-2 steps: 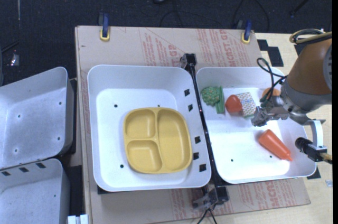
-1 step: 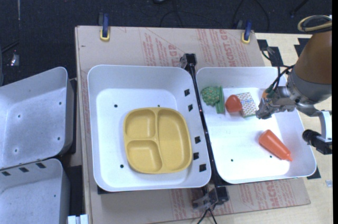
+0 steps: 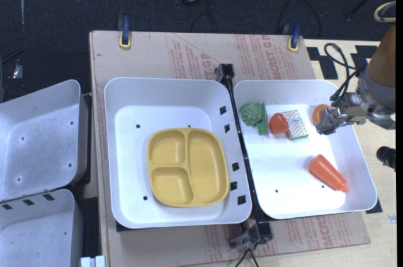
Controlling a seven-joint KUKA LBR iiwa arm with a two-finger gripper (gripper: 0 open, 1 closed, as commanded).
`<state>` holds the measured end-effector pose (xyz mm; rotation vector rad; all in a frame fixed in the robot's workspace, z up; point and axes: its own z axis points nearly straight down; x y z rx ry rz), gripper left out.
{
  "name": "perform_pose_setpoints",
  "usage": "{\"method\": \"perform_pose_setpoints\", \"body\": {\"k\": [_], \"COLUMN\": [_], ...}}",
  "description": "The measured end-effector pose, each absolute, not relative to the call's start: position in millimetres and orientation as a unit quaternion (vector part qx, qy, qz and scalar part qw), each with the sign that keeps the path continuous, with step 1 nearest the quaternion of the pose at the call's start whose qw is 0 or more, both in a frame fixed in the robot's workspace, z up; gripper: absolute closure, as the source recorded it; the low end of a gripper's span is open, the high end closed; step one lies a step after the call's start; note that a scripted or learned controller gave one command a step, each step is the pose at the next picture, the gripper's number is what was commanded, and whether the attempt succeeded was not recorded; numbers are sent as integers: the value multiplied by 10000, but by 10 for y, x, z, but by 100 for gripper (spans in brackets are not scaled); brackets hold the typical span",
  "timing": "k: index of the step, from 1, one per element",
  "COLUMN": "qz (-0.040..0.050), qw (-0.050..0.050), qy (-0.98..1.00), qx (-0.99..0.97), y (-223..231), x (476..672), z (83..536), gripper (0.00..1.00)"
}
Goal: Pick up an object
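The right bin (image 3: 296,196) holds a green broccoli piece (image 3: 253,114), a red tomato-like ball (image 3: 278,124), a small speckled box (image 3: 295,124), an orange round piece (image 3: 320,113) and an orange carrot (image 3: 327,172). My gripper (image 3: 329,122) hangs at the bin's right side, just beside and partly over the orange round piece. The carrot lies below it, apart from it.
The left bin (image 3: 126,133) holds a yellow divided plate (image 3: 187,167). A black divider (image 3: 238,140) runs between the bins. Two clamps (image 3: 125,38) sit on the bench's far edge. Cables lie on the dark floor behind. Spare white trays (image 3: 38,133) lie at the left.
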<state>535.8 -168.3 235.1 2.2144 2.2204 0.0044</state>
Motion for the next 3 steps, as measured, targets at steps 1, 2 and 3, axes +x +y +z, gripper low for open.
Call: {"method": "perform_pose_setpoints", "body": {"k": [1,2,3], "qz": [17,2,4], "qw": [32,-13,-10], "qy": [7085,7099,7104], "qx": [7057,7043,7038], "y": [-1584,-1034,-402], "x": [5351,5341,5377], "z": [2902,2708,2665], "gripper": [100,100,100]}}
